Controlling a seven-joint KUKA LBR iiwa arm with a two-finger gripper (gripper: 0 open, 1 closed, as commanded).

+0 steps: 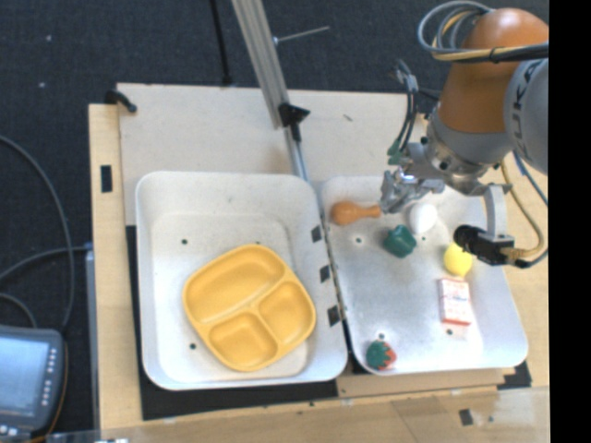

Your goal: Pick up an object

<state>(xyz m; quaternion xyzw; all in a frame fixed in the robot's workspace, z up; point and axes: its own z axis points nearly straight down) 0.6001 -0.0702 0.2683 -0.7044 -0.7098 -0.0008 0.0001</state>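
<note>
My gripper hangs over the far edge of the right bin. Just left of it lies an orange drumstick-shaped toy, its thin end pointing at the gripper. A white egg-like object sits just right of the gripper, and a dark green block lies below it. Nothing shows between the fingers. Further right rest a yellow ball and a small red-and-white box. A green and red toy lies at the near edge of that bin.
The left bin holds a yellow divided tray. A slanted metal pole rises behind the two bins. A black cable fitting hangs off the arm beside the yellow ball.
</note>
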